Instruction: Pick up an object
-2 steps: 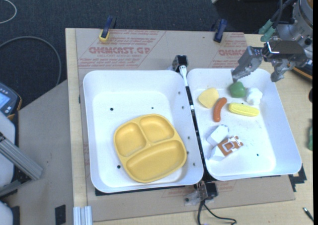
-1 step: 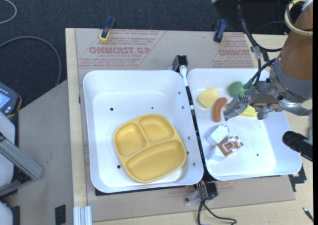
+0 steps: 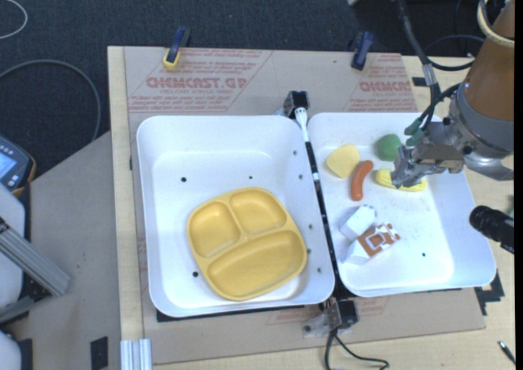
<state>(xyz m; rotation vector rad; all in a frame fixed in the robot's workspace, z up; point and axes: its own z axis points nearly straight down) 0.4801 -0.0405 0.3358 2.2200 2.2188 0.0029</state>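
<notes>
Down in the right bin (image 3: 458, 262), the gripper (image 3: 402, 179) sits on a yellow piece (image 3: 413, 186) at the far side; its grip I cannot make out. Just left lie a green ball (image 3: 387, 146), sausage (image 3: 359, 180) and lemon (image 3: 342, 160). A yellow tray (image 3: 245, 242) fills the left bin (image 3: 163, 164).

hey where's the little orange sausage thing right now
In the camera view the orange sausage lies in the right bin, near its left wall, just right of the yellow lump and above the white carton; the gripper is to its right.
</notes>
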